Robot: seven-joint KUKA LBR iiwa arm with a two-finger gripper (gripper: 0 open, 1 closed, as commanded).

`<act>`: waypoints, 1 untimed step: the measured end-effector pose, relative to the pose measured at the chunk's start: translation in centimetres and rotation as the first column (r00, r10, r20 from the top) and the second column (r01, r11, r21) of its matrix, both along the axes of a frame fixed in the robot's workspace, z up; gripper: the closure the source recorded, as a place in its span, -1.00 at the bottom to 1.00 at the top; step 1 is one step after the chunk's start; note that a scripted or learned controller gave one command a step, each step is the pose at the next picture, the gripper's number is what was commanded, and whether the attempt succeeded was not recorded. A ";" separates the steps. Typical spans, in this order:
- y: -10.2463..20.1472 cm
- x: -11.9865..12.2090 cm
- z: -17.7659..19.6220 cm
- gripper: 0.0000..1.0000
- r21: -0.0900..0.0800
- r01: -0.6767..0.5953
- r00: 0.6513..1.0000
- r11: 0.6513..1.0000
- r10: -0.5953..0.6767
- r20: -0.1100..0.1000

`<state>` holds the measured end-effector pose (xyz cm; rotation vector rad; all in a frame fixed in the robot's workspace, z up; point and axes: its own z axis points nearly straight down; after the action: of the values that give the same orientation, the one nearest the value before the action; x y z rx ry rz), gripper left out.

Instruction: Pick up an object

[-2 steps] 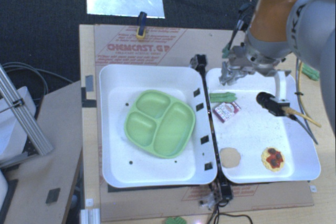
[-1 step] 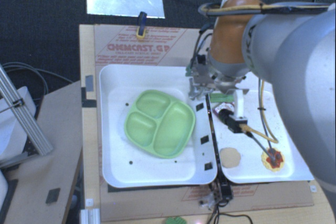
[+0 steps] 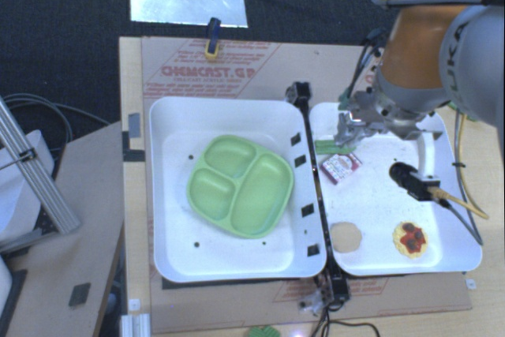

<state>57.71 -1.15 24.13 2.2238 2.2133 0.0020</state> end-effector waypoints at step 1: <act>7.9 0.0 0.2 1.00 0.005 -0.016 1.000 1.000 0.016 -0.002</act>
<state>57.67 6.80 24.38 2.2093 2.2346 0.0053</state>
